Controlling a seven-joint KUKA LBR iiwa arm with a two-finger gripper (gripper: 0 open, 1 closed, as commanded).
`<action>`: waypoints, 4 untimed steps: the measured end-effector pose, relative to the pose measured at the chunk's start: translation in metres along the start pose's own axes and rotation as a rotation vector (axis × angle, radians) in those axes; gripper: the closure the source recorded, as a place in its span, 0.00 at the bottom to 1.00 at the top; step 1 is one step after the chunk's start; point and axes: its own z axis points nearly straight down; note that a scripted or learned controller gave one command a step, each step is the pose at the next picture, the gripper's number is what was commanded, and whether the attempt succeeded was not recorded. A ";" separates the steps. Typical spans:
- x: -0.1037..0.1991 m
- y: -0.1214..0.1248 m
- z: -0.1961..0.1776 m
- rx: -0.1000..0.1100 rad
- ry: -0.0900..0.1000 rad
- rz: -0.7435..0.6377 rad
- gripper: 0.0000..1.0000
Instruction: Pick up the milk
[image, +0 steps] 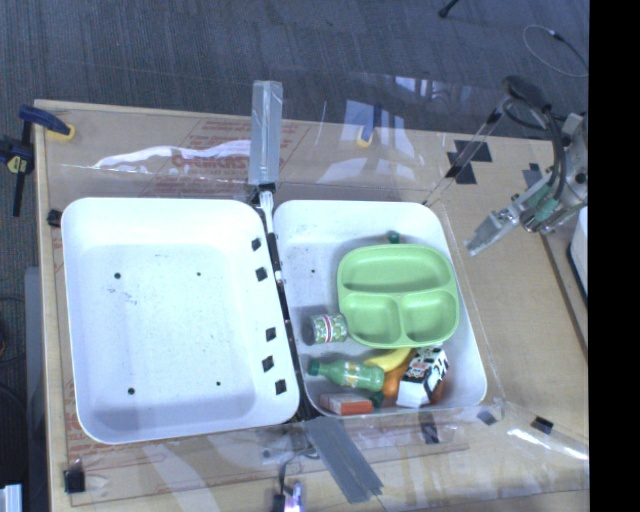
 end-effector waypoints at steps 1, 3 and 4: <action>-0.023 -0.012 0.220 -0.004 0.000 -0.359 1.00; -0.023 -0.012 0.219 -0.005 -0.001 -0.359 0.00; -0.037 -0.013 0.232 -0.004 0.002 -0.461 0.00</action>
